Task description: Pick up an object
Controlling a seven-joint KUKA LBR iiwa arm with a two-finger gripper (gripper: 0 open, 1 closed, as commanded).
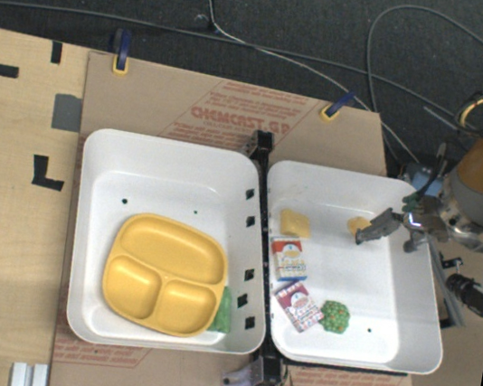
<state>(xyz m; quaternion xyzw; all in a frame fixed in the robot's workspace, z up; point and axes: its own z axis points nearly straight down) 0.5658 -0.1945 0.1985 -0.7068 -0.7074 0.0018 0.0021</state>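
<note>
Red print, unreadable, on cardboard (236,118) behind both bins; fingers (389,227) apart, empty, beside yellow piece (359,224).

yellow tray (166,273), white bins (103,173)

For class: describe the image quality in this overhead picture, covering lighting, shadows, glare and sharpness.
Camera view: even, soft lighting; the yellow divided plastic tray casts only a faint shadow on the left white bin; no strong glare on the right white bin; small packets are soft, labels unreadable; the grey two-finger gripper looks slightly blurred.
</note>
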